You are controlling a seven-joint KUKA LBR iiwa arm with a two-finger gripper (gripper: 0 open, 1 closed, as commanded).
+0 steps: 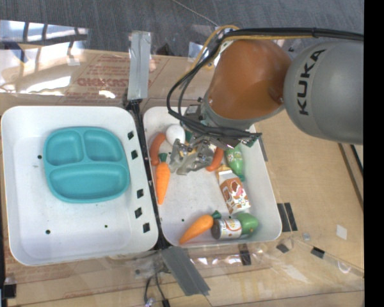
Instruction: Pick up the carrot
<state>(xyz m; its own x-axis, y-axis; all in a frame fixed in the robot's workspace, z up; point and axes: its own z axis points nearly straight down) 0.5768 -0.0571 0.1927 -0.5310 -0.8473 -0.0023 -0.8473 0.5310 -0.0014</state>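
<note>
The right bin (259,165) holds several carrots. One orange carrot (161,183) lies along the bin's left wall, with a darker one (156,147) just above it. A third carrot (196,228) rests near the front edge. Another orange piece (216,159) shows just right of my gripper (191,157). The gripper hangs low over the upper middle of the right bin, under the orange wrist band (246,82), between the left-wall carrots and that orange piece. The wrist hides much of the area beneath it.
In the right bin there is also a white egg-like ball (173,133), a green vegetable (235,162), a printed packet (234,195) and a small bottle with a green end (235,226). The left bin (25,222) holds a teal divided plate (86,164).
</note>
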